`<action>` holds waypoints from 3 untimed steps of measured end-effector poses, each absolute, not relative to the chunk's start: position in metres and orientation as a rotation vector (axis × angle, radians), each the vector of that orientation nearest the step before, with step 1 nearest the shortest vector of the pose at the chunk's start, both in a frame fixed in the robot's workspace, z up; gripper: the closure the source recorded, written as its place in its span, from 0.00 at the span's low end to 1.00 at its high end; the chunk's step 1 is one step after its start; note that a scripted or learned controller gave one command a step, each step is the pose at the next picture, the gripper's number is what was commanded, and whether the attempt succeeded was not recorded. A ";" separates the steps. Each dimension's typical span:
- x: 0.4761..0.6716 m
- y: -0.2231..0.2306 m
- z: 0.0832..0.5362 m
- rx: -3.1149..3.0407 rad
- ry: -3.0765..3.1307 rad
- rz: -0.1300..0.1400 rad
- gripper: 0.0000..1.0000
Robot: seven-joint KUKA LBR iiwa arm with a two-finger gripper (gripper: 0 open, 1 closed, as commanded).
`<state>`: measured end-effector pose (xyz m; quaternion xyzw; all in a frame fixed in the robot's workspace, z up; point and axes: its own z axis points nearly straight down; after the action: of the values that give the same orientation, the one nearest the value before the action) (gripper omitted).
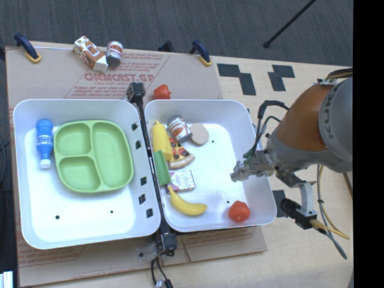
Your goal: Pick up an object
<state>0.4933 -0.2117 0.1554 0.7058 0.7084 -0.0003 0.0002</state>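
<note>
Camera view shows the grey end effector (243,171), grip state I cannot tell, at the right white bin's (255,134) right wall, so descending toward the small red round fruit-like toy (239,211) near the front corner risks striking the rim.

Both bins (36,116) are white. The left one holds a lime-green divided tray (93,155) and a blue bottle (44,141) with a white label. The right one holds two yellow bananas (186,204), a green stick (162,168), a red tomato-like ball (239,212), a tan disc (199,135) and a red-and-white can (178,128). The cardboard (120,71) is brown with red print. The arm (312,128) is grey with an orange band.
</note>
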 end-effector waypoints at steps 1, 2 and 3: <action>0.565 -0.211 0.180 2.216 2.227 0.001 1.00; 0.521 -0.190 0.091 2.217 2.232 -0.003 1.00; 0.477 -0.211 0.162 2.218 2.226 -0.001 1.00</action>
<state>0.4765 -0.2115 0.1621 0.7058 0.7084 -0.0003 -0.0004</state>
